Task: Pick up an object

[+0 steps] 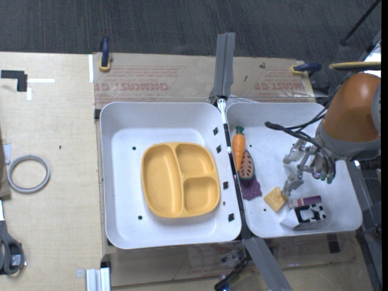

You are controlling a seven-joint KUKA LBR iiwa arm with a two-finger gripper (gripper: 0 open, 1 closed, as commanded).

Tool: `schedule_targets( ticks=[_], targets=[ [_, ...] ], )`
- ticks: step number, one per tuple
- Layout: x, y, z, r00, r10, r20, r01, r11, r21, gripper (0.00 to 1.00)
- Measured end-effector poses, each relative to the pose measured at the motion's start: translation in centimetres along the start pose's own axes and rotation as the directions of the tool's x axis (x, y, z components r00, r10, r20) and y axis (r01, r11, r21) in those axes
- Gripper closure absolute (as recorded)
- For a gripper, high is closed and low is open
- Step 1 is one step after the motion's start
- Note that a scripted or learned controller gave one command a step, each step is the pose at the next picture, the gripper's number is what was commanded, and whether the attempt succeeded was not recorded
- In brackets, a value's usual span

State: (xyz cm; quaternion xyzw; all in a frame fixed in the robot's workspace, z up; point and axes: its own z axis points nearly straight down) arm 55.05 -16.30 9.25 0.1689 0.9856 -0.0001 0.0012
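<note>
Two white bins side by side on the tabletop. Left bin holds a yellow divided plate, three compartments, sitting about center. Right bin has the loose objects: a carrot at roughly 10 o'clock in that bin, upright along the divider wall, green top pointing to 12. Just below it and touching, a dark oval piece with a reddish face; can't tell what it is. A purple scrap lies just under that. A tan cracker-like square sits near bin center, toward 6 o'clock. A small black-and-white box with a purple strip is at about 5 o'clock.

Arm comes in from 3 o'clock, orange band over the right bin's edge. Gripper points down to 7 o'clock, fingers slightly parted, nothing between them; its tip hangs just beside the cracker square, at that square's 2 o'clock, contact unclear.

On the tabletop well left of the bins: a grey tape ring at 9 o'clock, scissors at 7 o'clock.
</note>
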Motion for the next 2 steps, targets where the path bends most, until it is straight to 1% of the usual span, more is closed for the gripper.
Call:
schedule_targets(
  ticks=[1,2],
  targets=[
    [2.0,2.8,0.1,0.959,0.282,-0.002,-0.282,0.959,0.001,0.00],
    [-2.7,7.8,0.1,0.898,0.441,0.000,-0.441,0.898,0.001,0.00]
  ],
)
